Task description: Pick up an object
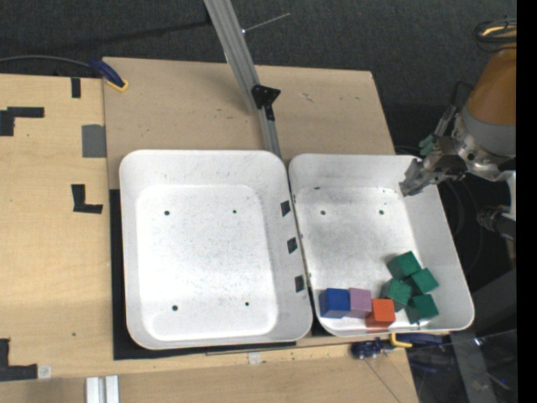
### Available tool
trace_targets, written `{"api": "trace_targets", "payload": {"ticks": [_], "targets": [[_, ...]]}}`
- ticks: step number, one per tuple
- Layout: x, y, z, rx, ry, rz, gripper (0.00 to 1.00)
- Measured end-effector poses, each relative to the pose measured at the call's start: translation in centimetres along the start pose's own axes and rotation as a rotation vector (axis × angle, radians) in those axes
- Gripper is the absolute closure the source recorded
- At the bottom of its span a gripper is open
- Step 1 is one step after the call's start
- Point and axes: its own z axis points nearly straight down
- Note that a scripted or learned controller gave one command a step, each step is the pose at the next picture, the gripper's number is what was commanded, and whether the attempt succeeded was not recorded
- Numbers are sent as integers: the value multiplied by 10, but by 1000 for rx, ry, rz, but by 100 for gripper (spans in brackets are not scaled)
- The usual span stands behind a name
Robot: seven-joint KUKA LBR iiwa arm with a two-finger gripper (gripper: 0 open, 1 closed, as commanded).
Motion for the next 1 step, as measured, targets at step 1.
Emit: {"api": "trace_targets", "payload": {"ticks": [1], "targets": [[0,1,-51,-5,-1,-1,100]]}}
